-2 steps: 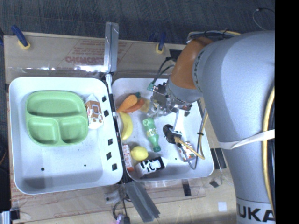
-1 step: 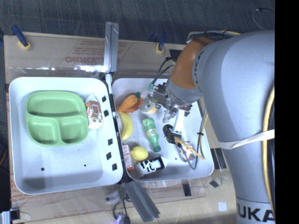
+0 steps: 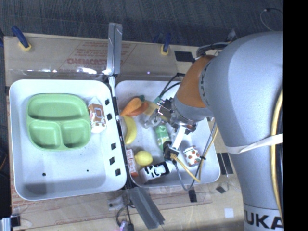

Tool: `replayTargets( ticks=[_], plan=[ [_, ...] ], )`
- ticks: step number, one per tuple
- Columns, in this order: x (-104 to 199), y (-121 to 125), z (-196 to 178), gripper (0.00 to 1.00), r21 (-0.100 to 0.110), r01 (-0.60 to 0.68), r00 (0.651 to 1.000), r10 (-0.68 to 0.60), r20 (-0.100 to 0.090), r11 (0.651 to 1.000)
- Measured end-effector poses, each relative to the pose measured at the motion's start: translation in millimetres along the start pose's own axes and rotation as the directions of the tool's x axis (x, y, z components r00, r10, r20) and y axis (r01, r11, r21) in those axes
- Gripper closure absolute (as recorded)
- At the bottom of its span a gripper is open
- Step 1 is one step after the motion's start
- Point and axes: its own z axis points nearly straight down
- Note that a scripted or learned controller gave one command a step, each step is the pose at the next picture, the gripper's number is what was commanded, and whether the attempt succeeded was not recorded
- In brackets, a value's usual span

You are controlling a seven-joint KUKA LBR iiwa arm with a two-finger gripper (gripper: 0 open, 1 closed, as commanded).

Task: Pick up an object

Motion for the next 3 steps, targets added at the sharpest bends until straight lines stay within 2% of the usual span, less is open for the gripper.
replayTargets(
  ticks=[1,2,3],
  plan=[
    [0,-1,-8,1.0,0.005,0.003,1.0,-0.003,0.001,1.0],
    [0,-1,-8,0.0,0.005,0.003,1.0,-0.003,0.001,1.0],
    [-57,-3,-22,0.0,-0.002,0.1,0.995,-0.1,-0.001,0.995]
  ],
)
